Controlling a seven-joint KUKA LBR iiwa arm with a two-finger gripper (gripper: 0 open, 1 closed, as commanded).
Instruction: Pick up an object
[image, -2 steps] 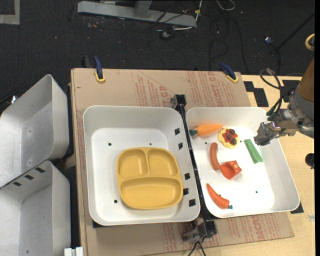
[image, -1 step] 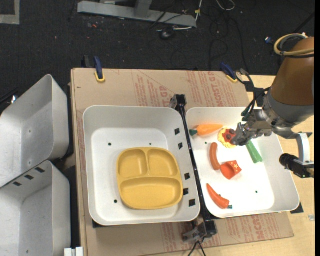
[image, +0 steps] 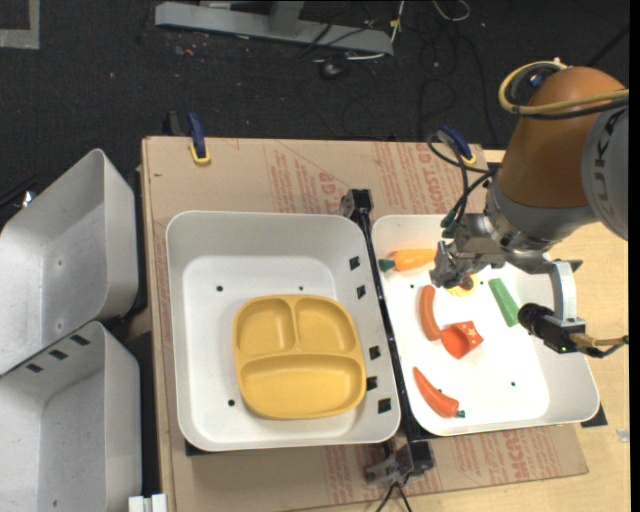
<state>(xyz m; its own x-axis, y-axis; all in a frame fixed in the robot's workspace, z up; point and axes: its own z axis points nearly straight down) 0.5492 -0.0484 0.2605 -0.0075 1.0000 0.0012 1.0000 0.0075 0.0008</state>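
Two white bins sit before us, and over the right bin (image: 570, 395) the gripper (image: 455, 272) hangs on a small yellow object (image: 461, 289), mostly hidden beneath it, so we cannot tell its long axis or heading. Just left of the gripper an orange carrot (image: 411, 260) lies lengthwise across the bin; below it a red sausage (image: 430, 312) runs near-vertical, and to its right a green stick (image: 503, 301) slants. We cannot tell whether the gripper is parted or closed.
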